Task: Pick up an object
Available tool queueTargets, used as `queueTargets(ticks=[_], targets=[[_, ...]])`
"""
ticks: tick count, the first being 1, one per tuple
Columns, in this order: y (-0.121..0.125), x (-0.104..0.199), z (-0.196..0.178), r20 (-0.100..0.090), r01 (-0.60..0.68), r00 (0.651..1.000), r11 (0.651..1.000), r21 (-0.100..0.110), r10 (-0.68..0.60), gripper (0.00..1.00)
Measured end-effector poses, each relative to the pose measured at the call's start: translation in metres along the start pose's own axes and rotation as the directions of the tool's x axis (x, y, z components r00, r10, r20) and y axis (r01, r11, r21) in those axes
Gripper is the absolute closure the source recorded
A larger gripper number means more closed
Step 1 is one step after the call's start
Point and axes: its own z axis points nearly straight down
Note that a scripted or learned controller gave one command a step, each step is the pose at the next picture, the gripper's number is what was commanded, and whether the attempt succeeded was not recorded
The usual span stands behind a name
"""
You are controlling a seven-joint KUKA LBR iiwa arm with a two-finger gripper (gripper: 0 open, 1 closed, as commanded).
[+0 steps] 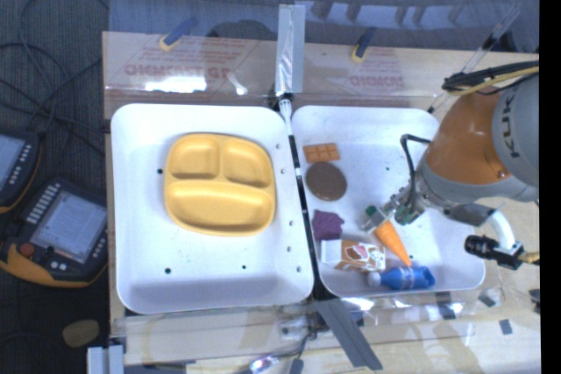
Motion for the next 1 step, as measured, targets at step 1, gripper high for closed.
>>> queueTargets(ticks=[1], targets=[[0.0598, 0.0874, -0.1915, -0.006, -0.301, 0.954, 0.954, 0.016, 0.301, 1.0]])
